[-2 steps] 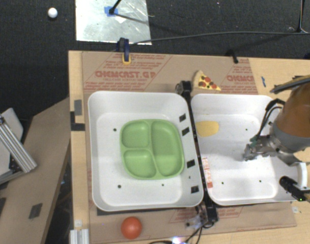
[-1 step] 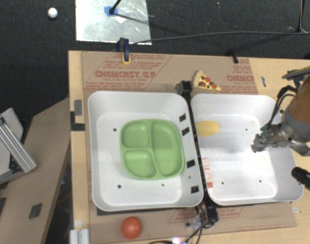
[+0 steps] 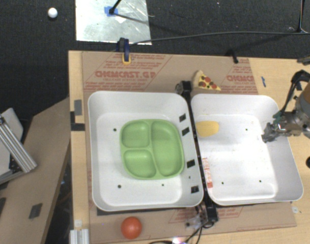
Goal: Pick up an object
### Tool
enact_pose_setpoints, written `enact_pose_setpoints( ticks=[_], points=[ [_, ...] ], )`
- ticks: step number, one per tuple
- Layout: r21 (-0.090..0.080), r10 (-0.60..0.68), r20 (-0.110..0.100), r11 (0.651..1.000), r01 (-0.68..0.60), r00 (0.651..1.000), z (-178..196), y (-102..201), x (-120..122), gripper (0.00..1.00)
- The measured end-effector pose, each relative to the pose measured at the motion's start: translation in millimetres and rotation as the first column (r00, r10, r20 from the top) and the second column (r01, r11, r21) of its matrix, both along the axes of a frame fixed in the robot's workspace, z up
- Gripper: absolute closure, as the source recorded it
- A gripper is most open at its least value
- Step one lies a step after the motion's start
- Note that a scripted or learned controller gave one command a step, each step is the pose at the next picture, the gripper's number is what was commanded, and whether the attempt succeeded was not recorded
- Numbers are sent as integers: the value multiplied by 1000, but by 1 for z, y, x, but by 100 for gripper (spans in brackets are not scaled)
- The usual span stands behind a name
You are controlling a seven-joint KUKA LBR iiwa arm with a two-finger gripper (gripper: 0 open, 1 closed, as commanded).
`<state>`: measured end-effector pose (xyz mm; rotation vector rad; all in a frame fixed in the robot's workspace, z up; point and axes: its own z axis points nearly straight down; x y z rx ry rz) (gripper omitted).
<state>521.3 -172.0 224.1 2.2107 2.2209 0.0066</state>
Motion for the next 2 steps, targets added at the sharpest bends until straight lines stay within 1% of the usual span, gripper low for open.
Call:
enact_pose_setpoints(
  ticks=[1, 2],
  points=[
    [0, 1, -1, 1000, -1, 1000, 54, 0, 2, 100],
    [2, 4, -5, 1000, -4, 1000, 48, 38, 22, 100]
  ],
)
